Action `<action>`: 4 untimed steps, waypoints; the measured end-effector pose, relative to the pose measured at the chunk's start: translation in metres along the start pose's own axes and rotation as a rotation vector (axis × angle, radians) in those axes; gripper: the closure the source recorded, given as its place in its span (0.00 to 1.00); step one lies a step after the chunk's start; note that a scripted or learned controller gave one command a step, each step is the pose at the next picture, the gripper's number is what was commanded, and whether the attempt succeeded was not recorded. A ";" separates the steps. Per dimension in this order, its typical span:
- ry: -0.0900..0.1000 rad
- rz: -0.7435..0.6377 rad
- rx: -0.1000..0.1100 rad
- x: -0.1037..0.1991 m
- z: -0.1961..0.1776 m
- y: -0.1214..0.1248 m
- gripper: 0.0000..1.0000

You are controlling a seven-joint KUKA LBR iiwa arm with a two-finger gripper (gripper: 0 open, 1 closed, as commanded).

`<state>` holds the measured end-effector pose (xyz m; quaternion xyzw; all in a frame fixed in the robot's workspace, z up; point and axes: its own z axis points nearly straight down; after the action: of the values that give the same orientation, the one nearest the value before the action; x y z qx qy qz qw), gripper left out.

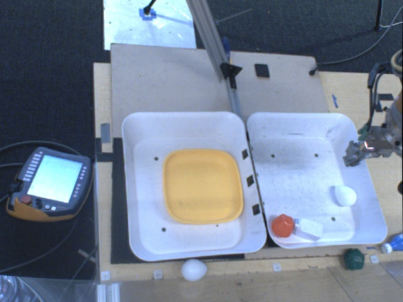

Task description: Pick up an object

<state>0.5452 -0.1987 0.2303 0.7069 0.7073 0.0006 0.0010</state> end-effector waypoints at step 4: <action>0.002 -0.004 0.002 0.192 0.008 0.003 1.00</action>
<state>0.5482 -0.0071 0.2223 0.7054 0.7088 0.0006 -0.0002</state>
